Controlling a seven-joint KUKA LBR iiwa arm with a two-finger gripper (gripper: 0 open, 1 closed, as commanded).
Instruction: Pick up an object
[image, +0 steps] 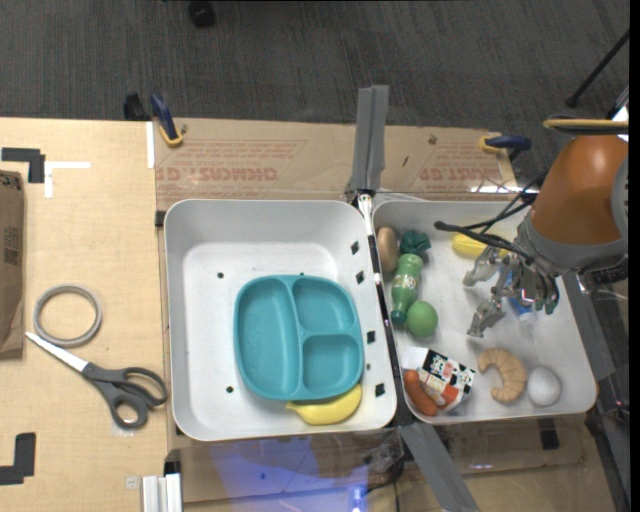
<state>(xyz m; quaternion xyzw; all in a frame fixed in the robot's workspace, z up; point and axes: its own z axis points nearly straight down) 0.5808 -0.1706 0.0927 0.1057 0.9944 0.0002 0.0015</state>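
The arm (585, 200) has a rounded orange band over a grey wrist; black cables run beside it, above the metallic gripper (497, 290).

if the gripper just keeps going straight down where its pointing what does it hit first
Probably bare floor of the right bin. The gripper hangs open over a gap, with the croissant just nearer the camera and the green ball to its side. Depth is unclear from this slant.
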